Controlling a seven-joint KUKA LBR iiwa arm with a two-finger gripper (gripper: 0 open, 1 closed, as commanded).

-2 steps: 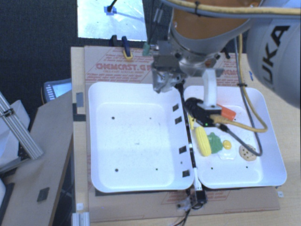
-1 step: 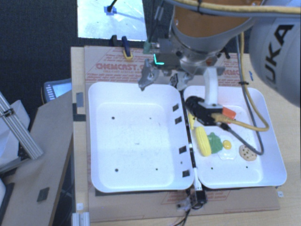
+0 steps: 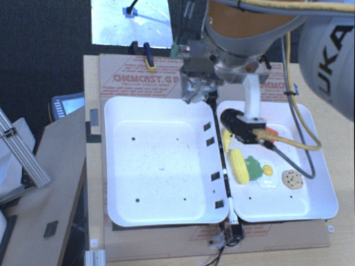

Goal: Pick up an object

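1. Clock directions are read on the camera view, with 12 o'clock at the far edge. Two white bins sat side by side on the worktop (image 3: 93,204): the left bin (image 3: 161,165) and the right bin (image 3: 277,206).
2. The arm (image 3: 260,15) entered from 2 o'clock. Its jaws hung over the far rim of the left bin, just beside the seam between the bins. Whether they were released or clenched could not be told.
3. The candidate objects all lay in the right bin, toward 5 o'clock of the jaws and apart from them.
4. The yellow corn cob (image 3: 239,167) lay flat near the seam. Its long axis ran roughly 12 to 6 o'clock, with the near end tipped slightly toward 5.
5. A green piece (image 3: 254,168) touched the cob's 3 o'clock side.
6. A fried-egg piece (image 3: 267,171) sat just beside the green piece at 3 o'clock.
7. A round cookie (image 3: 292,179) lay at 4 o'clock of the egg, apart from it.
8. An orange piece (image 3: 270,132) showed at 1 o'clock of the cob, partly hidden.
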